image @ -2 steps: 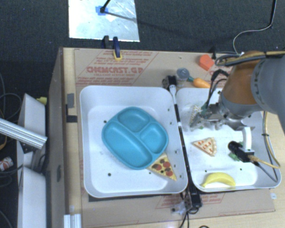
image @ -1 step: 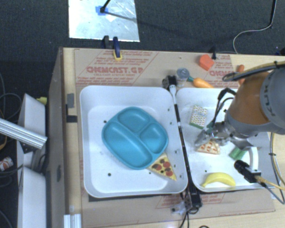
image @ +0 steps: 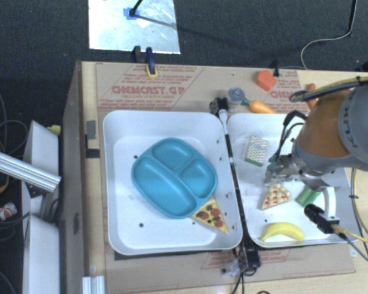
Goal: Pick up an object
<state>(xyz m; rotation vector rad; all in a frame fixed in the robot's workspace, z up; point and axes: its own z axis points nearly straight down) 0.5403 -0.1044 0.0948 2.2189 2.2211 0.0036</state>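
My gripper [image: 273, 175] hangs low over the right bin [image: 248, 222], below the arm's orange band. Directly under and just in front of it lies a pizza slice toy [image: 275, 196]. A yellow banana [image: 282, 231] rests near the bin's front edge. A green piece [image: 306, 195] pokes out beside the arm. A checkered sponge-like block [image: 256, 149] lies toward the back of the bin. Nothing is visible between the fingers.
The left bin [image: 126, 136] holds a blue divided plate [image: 173, 176] and a second pizza slice [image: 211, 215] at its front right. An orange block [image: 266, 79] and a carrot toy [image: 259, 107] lie on the bench behind the bins. Cables run along the right side.
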